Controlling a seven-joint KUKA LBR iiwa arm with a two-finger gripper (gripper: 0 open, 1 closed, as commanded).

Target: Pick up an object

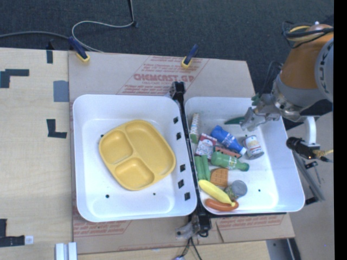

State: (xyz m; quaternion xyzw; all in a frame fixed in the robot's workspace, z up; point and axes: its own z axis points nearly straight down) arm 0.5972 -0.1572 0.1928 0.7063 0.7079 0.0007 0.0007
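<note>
The right bin [282,172] holds a heap of small items: a blue bottle [226,138], a small can [253,147], a green bottle [229,161], a cucumber [201,168], a round waffle [219,176], a banana [214,190], a hot dog [220,204] and a grey round tin [237,189]. My gripper [250,119] hangs over the bin's back right part, above and right of the blue bottle. A thin dark green piece [234,121] juts left from its tip. Whether it is held is unclear.
The left bin [87,145] holds a yellow divided tray [136,153]. A black divider with clips [183,145] runs between the bins. The arm's orange band [303,64] enters from the upper right. A cable [103,23] and yellow clamps lie behind the bins.
</note>
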